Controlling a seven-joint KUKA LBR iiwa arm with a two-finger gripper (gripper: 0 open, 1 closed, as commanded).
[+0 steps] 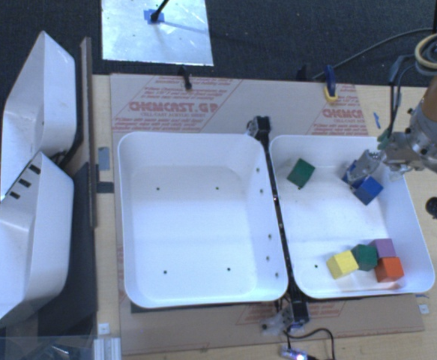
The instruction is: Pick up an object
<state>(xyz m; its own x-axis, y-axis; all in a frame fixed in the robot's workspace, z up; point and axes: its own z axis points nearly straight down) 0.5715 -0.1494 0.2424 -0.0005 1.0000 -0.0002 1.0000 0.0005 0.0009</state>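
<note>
blue block (368, 190), at claw (360, 172) tips

You have one fixed camera set high above the bench (225, 100), looking down at a slant, far enough back to take in both the left bin (196, 145) and right bin (413, 216) whole.

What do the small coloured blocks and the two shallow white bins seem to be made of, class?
Small coloured blocks, like the green cube and yellow cube: probably painted wood or plastic; flat, matte, evenly coloured faces, though the look leaves it open. Shallow white bins: likely moulded plastic; smooth, slightly glossy walls with rounded corners.
</note>
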